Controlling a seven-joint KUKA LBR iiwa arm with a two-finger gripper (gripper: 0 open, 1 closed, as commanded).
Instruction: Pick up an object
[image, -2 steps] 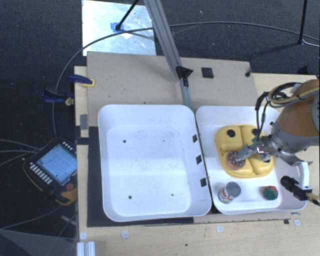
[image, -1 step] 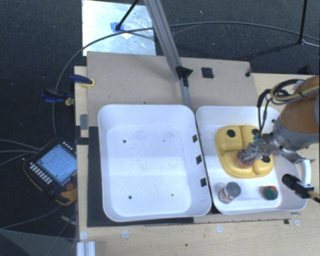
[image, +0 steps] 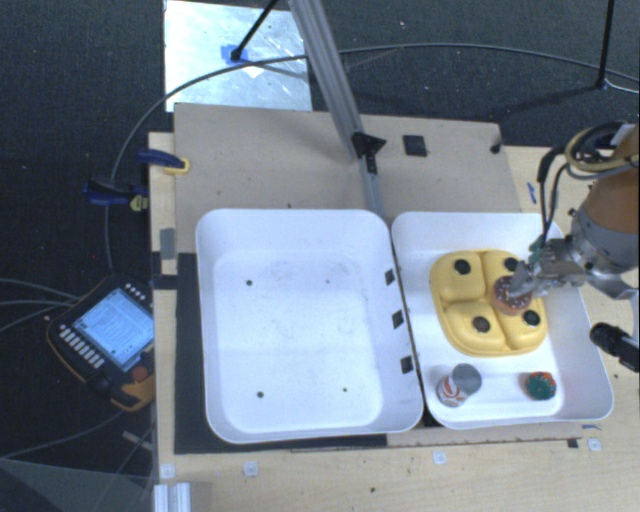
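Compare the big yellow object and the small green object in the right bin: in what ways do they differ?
The yellow object is far bigger than the green object. The yellow object is pale yellow with black dots; the green object is dark green with some red. The gripper is over the yellow object, while the green object lies apart near the bin's front corner. Both lie in the right bin.

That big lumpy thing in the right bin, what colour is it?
Yellow with black dots, seen in the camera view.
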